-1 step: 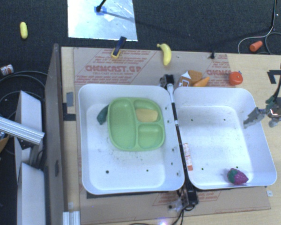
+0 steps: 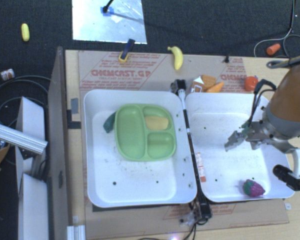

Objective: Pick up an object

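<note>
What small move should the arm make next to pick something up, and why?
Probably shift the end effector toward the camera view's bottom right, over the purple toy, before descending. Nothing sits between its fingers, it hangs above bare floor of the right bin, and the toy is the one object in that bin.

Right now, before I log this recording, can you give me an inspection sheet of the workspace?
Surface: two white bins side by side on a cardboard-covered bench.
Job's things: green divided plate with a yellow item in the left bin; purple-and-green object in the right bin.
Clutter: banana, orange pieces behind the bins.
Grippers: pincer over the right bin, holding nothing.
Cables: black loops at left.
Surroundings: dark carpet, foil sheet.
</note>
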### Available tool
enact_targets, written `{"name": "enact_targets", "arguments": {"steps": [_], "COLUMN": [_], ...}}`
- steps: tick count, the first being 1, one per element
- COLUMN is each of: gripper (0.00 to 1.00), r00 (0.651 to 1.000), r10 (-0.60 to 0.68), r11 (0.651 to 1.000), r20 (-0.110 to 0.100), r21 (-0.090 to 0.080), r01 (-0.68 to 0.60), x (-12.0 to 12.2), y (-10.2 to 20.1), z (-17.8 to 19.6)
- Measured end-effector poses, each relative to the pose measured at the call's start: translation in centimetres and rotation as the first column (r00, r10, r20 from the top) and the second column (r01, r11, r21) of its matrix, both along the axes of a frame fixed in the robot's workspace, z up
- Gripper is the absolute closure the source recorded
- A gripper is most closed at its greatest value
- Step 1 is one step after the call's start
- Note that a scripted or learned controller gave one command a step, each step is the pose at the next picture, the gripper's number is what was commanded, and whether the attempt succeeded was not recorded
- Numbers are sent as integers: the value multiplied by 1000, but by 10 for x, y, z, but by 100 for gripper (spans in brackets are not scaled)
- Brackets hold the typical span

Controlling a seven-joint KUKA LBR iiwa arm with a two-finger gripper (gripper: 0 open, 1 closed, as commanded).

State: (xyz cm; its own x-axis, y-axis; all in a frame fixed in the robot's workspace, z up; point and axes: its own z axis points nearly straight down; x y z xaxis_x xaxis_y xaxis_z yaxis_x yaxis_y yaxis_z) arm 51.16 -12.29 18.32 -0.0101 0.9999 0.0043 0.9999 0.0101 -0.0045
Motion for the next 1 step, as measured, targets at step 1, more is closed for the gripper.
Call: {"name": "enact_targets", "arguments": {"steps": [1], "gripper": [0], "r00": [1000], "r10": [-4], "r11": [1000], "r20": [17], "r21": [-8], "r01": [4], "x": [73], "y": [-23], "z": [43]}}
